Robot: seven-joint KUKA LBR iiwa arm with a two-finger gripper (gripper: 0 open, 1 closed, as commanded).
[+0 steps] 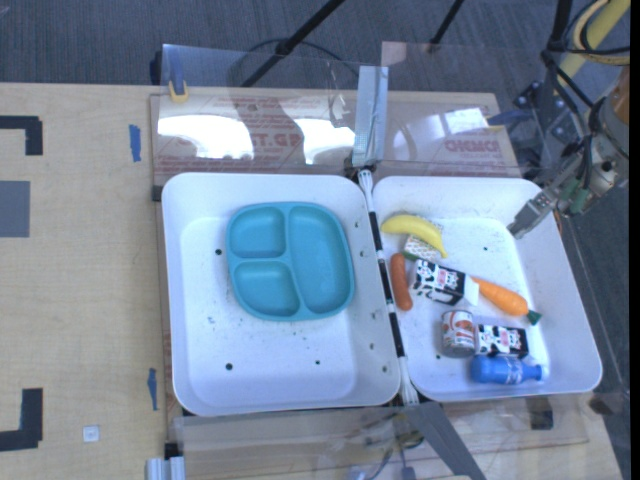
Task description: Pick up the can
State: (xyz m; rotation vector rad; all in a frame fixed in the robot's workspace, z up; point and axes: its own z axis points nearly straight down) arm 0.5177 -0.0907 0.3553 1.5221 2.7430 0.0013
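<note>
Right white bin (570, 298), small red-and-white can (458, 331), lying sideways

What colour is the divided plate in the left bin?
The divided plate is turquoise blue, seen clearly in the camera view.

arm (600, 118) — cut off at right edge | claw (527, 218) — blurred, perhaps shut

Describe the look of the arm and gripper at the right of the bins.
The gripper ends in a slim pale grey metallic tip. Behind it the arm is a cluttered grey assembly with dark cables and thin green and red wires; finer detail is blurred.
</note>
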